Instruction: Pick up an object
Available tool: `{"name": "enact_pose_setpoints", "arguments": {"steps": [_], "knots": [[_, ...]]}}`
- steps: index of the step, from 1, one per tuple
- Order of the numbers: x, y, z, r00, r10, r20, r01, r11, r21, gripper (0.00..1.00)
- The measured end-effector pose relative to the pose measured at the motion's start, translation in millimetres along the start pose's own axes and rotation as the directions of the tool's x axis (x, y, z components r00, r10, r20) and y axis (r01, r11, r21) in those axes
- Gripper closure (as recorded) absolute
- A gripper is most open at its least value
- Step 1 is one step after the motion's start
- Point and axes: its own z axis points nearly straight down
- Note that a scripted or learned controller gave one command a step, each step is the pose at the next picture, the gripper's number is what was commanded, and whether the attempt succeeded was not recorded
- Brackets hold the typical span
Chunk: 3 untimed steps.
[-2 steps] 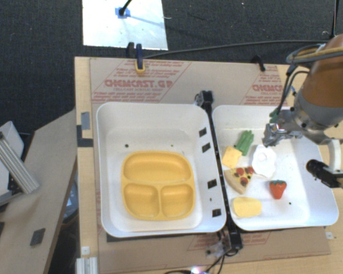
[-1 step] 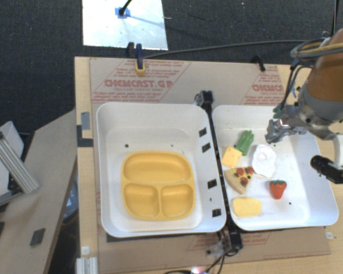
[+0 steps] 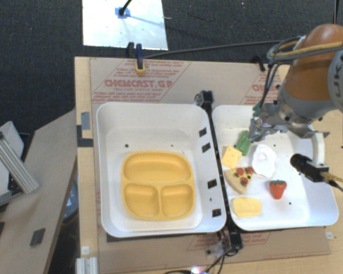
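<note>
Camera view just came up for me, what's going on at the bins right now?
The arm reaches in from the right, with its gripper low over the right bin, at the green piece near that bin's back left. Nothing can be seen between its fingers, so no pick is confirmed. Close by lie a yellow square, a white piece, a pizza slice, a strawberry and a yellow oval. The left bin holds a yellow divided tray.

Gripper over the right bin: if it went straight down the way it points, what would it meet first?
Most likely the green piece, which sits right under the gripper in the right bin. The white round item lies just beside that line. Depth is hard to judge from this slanted view.
</note>
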Motion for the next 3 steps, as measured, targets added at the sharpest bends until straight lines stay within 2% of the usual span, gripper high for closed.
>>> {"name": "enact_pose_setpoints", "arguments": {"steps": [1, 2, 3], "knots": [[52.4, 5.7, 12.5, 1.0, -0.001, 0.0, 0.001, 1.0, 0.001, 1.0], [103.3, 6.5, 2.8, 1.0, 0.0, 0.0, 0.0, 1.0, 0.001, 1.0], [162.1, 14.0, 12.5, 1.0, 0.001, 0.0, -0.001, 1.0, -0.001, 1.0]]}}
